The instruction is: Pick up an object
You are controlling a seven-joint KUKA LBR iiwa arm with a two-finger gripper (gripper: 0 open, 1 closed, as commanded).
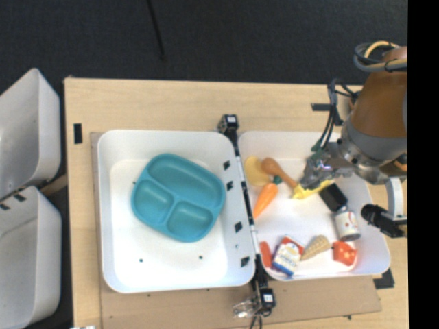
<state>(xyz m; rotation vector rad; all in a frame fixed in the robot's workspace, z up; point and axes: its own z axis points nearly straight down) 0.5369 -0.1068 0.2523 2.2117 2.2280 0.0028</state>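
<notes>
The hand (317, 172) hangs low in the right bin (370, 266), just above a yellow toy (304, 192); its grip cannot be told.

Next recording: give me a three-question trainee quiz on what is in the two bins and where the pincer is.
1. True or false: the blue divided plate lies in the left bin.
2. Which bin is the pincer over?
A. left bin
B. right bin
C. neither
3. Fill in: the toy carrot lies just right of the ____ between the bins.

Key
1. True.
2. B; it is low over the yellow toy near the bin's middle.
3. Divider; the carrot is close to the shared wall.
</notes>
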